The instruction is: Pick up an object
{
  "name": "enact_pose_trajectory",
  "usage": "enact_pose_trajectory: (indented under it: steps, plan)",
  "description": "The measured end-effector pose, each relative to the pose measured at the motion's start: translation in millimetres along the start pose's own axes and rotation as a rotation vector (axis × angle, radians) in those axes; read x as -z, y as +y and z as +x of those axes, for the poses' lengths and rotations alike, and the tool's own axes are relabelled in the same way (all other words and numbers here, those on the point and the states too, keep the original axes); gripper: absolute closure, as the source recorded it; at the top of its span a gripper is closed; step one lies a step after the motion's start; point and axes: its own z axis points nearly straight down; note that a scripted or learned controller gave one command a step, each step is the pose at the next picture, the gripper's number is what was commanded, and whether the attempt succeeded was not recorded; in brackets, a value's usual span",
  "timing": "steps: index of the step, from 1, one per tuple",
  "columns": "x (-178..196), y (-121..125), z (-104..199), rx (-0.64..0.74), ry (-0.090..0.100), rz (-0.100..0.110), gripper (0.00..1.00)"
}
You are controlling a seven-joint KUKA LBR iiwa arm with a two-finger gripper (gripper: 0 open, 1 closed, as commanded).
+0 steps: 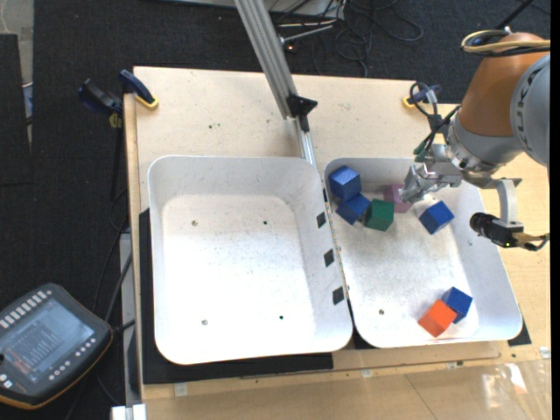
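Note:
The right bin (490,274) holds several blocks. Two blue cubes (345,182) (353,207) sit at its far left, next to a green cube (380,215). A pink block (398,199) lies just behind the green one, partly hidden by my gripper (415,187). Another blue cube (436,217) rests just right of the gripper. An orange cube (437,318) and a blue cube (457,303) touch each other at the near right corner. My gripper hangs low over the far middle of the right bin, right beside the pink block.
The left bin (166,234) stands beside the right one. A slanted metal pole (267,42) crosses the bench top toward the bins' shared edge. Clamps (136,90) sit at the bench's far corners. A teach pendant (44,344) lies at lower left.

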Motion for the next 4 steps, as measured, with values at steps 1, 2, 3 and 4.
enact_pose_trajectory:
  steps: [1, 2, 3, 4]
  plan:
    - [64, 7, 0, 0.001, -0.001, -0.004, 1.00]
    - [85, 8, 0, 0.001, 0.000, 0.001, 1.00]
    - [72, -3, 59, 0.005, 0.004, 0.008, 1.00]
    - [75, -11, 122, 0.007, 0.005, 0.007, 1.00]
